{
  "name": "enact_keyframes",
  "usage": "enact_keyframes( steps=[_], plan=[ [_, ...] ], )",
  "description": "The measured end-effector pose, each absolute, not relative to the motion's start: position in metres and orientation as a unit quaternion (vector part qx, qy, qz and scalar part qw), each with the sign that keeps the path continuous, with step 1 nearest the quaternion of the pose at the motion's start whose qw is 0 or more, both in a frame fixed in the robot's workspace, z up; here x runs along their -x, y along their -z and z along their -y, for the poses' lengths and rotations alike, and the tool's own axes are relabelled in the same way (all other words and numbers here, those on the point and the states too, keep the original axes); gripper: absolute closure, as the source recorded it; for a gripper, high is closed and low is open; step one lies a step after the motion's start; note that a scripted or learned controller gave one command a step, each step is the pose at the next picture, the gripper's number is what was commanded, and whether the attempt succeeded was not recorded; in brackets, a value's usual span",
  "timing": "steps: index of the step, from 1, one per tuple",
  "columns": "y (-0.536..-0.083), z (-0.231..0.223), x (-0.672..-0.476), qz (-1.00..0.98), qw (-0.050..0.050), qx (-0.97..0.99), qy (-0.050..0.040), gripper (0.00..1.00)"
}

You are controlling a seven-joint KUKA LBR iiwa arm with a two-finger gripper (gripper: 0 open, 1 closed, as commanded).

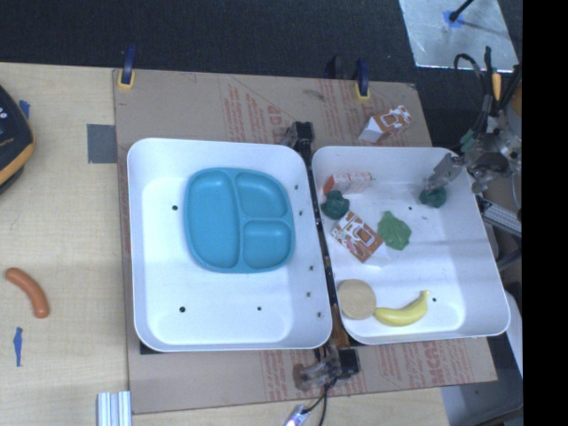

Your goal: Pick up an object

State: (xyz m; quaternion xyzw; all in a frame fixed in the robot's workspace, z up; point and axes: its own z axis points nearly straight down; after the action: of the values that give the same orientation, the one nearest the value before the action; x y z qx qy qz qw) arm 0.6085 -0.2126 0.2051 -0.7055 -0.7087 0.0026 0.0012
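Gripper (441, 183) hangs at the right bin's (484, 264) far right corner, apparently touching a small dark-green lump (434, 197) just below it — whether it is clamped I cannot tell.

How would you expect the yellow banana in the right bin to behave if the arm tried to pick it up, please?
The banana looks smooth and glossy, so it may slip. Its curved shape lying flat could let it pivot when nudged. It sits against the round tan disc, which might hinder access.
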Motion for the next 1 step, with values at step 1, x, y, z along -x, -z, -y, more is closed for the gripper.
enact_keyframes(
  steps=[1],
  plan=[
    [-0.0901,0.2106,-0.6509,0.709,0.002,0.705,-0.0024,0.0]
  ],
)
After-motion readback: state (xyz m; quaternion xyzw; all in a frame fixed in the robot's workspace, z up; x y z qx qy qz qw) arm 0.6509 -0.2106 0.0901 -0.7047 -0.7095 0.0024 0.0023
